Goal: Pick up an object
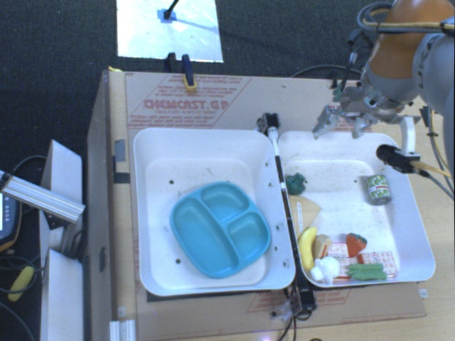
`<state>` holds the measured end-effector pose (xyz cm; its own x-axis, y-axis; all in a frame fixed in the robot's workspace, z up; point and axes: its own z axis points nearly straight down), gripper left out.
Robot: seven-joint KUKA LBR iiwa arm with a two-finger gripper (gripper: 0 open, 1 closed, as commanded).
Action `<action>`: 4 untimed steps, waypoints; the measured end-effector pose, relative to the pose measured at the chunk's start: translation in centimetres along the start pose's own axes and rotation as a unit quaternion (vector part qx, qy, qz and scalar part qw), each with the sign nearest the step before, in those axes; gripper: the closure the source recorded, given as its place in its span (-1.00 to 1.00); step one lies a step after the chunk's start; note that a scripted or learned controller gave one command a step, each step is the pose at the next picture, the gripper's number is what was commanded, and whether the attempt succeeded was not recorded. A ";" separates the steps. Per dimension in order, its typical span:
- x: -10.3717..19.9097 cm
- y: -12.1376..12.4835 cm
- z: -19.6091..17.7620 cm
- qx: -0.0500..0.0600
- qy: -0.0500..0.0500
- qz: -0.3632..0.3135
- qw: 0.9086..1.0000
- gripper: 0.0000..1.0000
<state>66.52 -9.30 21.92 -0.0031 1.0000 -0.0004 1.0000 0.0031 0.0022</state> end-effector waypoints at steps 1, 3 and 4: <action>-1.1 -12.2 7.3 0.002 0.000 0.001 1.000 -1.00; -5.7 -17.9 13.4 0.000 0.000 0.001 1.000 -1.00; -2.7 -10.9 13.4 0.000 0.000 0.000 1.000 -1.00</action>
<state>55.71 -12.06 8.47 -0.0034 1.0000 -0.0002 1.0000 0.0034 0.0030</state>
